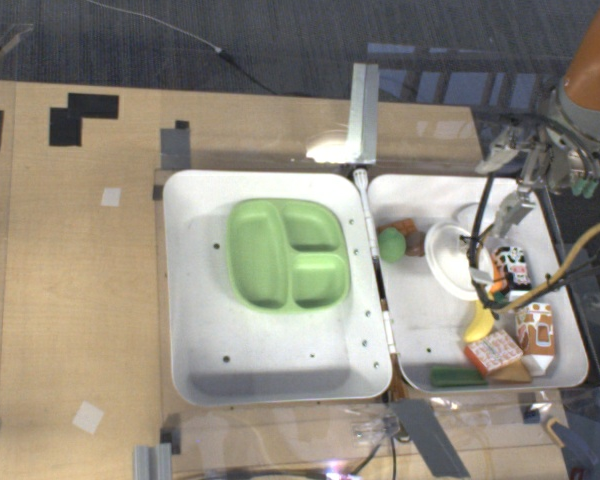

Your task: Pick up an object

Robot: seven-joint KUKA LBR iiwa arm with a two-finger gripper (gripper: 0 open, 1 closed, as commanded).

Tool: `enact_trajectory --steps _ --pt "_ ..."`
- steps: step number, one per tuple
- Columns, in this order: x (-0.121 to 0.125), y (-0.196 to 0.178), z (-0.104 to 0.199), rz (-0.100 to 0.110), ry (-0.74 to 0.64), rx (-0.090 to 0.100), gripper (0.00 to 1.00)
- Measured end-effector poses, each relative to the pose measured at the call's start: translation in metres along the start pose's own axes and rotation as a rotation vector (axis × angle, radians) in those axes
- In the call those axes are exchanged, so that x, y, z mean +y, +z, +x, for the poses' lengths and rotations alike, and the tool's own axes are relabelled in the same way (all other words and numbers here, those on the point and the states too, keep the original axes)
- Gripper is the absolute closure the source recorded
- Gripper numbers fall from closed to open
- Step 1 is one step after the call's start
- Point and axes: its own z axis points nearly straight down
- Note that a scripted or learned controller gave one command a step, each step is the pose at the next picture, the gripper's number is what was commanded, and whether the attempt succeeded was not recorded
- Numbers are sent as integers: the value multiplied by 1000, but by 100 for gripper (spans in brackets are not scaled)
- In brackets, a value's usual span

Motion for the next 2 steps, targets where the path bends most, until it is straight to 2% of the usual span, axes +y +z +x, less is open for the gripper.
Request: enact_trajectory --steps 1,2 --pt "-53 97 -7 -1 -131 6 0" --pt "-54 139 -28 7 -174 -24 0"
